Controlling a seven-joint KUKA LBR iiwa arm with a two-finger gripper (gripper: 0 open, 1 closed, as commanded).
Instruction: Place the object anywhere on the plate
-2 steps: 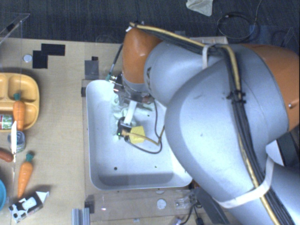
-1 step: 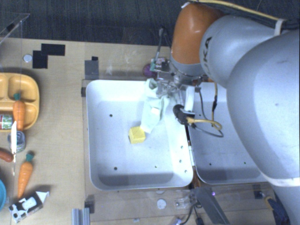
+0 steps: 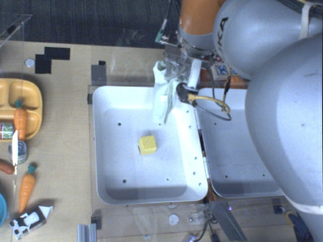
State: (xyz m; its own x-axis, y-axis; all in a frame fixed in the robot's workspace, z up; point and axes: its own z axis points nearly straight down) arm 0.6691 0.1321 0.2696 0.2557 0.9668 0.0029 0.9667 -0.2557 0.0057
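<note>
A small yellow cube (image 3: 148, 144) lies on the floor of the left white bin (image 3: 108, 185), near its middle. My gripper (image 3: 165, 119) hangs over the bin's back right part, above and to the right of the cube and apart from it. The grey arm with its orange band reaches in from the upper right. A yellow divided plate (image 3: 28, 97) rests on the bench at the far left, outside the bins, with a small carrot (image 3: 19, 122) lying on it.
The right white bin (image 3: 237, 185) sits partly under the arm. Left of the bins lie a second carrot (image 3: 26, 185), a knife (image 3: 14, 153), a small can (image 3: 6, 131) and a black-and-white carton (image 3: 30, 220). A dark cable (image 3: 214, 102) loops off the wrist.
</note>
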